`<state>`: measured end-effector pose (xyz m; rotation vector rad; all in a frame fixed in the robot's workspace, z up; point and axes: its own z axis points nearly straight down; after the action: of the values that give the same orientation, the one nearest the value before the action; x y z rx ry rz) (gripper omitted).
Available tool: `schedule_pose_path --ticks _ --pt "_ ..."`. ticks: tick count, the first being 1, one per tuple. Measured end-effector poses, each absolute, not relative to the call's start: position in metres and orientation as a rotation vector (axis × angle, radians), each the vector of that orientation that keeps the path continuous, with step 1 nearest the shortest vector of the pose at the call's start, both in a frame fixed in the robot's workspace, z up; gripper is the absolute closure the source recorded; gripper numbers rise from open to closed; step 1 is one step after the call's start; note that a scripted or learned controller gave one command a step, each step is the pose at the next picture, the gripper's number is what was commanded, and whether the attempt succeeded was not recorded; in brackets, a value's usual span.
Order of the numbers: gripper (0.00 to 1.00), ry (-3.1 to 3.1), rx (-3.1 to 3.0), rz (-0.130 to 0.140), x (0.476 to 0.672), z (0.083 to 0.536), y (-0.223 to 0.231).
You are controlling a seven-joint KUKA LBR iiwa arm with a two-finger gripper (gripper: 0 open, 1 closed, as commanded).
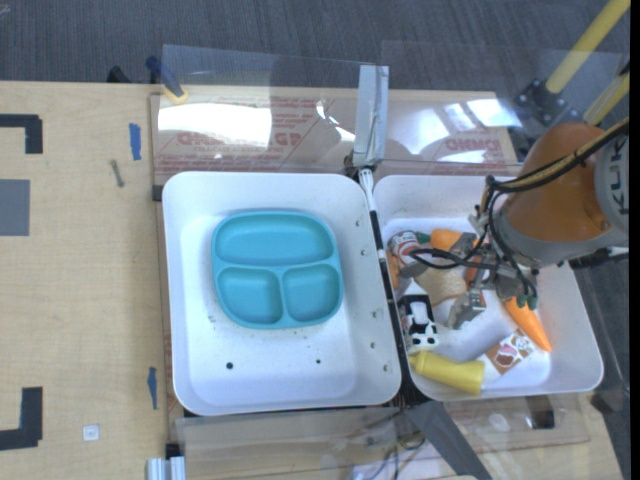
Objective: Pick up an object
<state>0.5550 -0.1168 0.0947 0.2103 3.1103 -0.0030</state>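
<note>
1. Claw [470, 303] low in rt bin [580, 368], over clutter; fingers' state: can't tell.
2. Carrot [527, 323] just rt of claw; yellow bottle [450, 370] near front wall.
3. Blue tray [277, 269] in lt bin [190, 368].

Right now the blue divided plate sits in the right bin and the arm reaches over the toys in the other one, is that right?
Not quite. The camera view shows the blue divided plate in the left bin. The arm reaches over the toys in the right bin, such as the carrot.
</note>
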Motion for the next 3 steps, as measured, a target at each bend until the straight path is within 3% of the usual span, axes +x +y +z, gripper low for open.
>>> schedule_pose_path --ticks 1,2,3 --pt "0.0 3.109 0.193 0.0 0.63 0.096 -0.092" --pt "1.0 3.093 0.19 -0.002 0.634 0.11 -0.091" --pt "0.0 3.096 0.19 -0.002 0.634 0.109 -0.091"
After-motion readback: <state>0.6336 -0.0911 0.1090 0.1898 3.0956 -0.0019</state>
